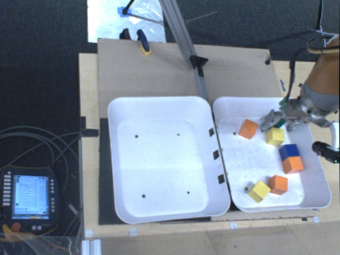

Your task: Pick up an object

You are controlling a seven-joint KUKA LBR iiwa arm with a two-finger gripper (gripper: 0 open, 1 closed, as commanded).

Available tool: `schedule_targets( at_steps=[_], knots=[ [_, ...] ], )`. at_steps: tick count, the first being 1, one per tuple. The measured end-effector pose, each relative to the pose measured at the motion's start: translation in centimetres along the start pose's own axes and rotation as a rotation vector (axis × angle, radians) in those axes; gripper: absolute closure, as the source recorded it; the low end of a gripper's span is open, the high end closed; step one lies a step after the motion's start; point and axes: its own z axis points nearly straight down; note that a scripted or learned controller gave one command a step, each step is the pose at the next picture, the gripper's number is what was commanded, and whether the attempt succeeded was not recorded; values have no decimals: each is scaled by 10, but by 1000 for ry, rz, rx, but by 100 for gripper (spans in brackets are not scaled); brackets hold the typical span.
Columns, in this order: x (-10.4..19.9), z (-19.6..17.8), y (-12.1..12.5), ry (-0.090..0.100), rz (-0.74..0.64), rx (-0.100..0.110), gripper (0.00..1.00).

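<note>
- A pale tan worktop (159, 68) of board is seen from above, set over dark, finely speckled flooring (42, 47).
- A crinkled silvery sheet (114, 9) lies at the far edge; a grey metal pole (178, 23) slants across it down to a black clamp (198, 62).
- A yellow-and-blue hand tool (143, 42) lies on the worktop's far-left part.
- A control pendant (29, 200) with a lit screen sits on the floor at left, black cables (58, 142) looping around it.
- Two shallow, glossy white bins with rounded corners stand side by side, touching: left bin (159, 158), right bin (255, 158).
- In the right bin small matte blocks are scattered: an orange cube (247, 128), a yellow cube (275, 136), a blue block (289, 151) touching an orange block (293, 164), a second orange cube (278, 184) just beside a yellow cube (259, 190).
- The pincer (272, 120) is found low over the right bin's far part, between the first orange cube and the yellow cube near it.
- Whether the pincer is spread or pressed together cannot be told; its tip is possibly just beside the yellow cube, but the dark metal blurs there.
</note>
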Motion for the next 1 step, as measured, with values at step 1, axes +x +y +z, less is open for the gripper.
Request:
schedule_targets(
  at_steps=[1],
  knots=[
    [-1, -14, 2, -2, -2, -7, 100]
  ],
)
